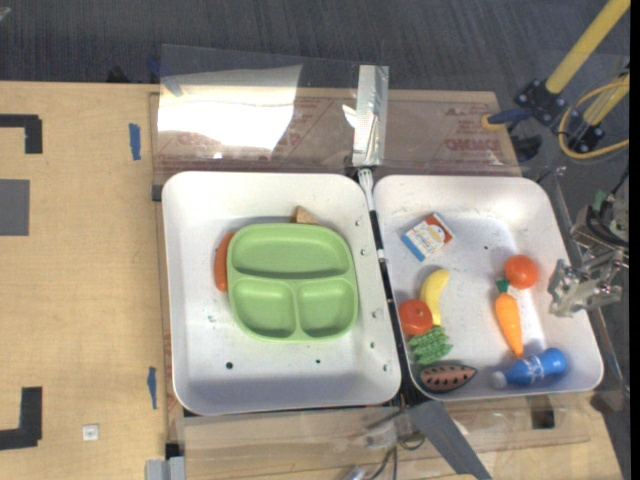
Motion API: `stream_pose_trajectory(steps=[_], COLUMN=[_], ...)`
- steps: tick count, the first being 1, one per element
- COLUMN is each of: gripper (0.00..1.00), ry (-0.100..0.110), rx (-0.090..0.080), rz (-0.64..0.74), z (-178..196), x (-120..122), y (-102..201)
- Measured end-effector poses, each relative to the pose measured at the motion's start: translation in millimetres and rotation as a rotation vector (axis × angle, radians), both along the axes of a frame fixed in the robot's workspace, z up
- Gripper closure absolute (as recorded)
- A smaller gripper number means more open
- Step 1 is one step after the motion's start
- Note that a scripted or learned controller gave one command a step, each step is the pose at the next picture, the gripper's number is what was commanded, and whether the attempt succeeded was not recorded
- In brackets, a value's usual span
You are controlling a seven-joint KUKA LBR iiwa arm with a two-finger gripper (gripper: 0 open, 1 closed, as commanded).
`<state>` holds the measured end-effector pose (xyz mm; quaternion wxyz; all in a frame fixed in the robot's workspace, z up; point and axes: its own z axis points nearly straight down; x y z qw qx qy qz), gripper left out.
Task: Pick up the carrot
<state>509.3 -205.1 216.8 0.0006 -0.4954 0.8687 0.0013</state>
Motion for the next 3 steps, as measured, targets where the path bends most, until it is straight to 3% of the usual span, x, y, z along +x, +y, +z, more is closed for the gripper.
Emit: stream_pose_trajectory(steps=[1,2,3], gripper=[1.0,1.0,1.0], ry=[-0.008,0.001,-0.008], rx=[-0.002,0.004,-0.005], rz=[0.474,0.715,0.906], z=[33.0,-67.4,32.3], x=[-1.6,-22.7,-23.8], y=[-17.6,-16.8,-7.6])
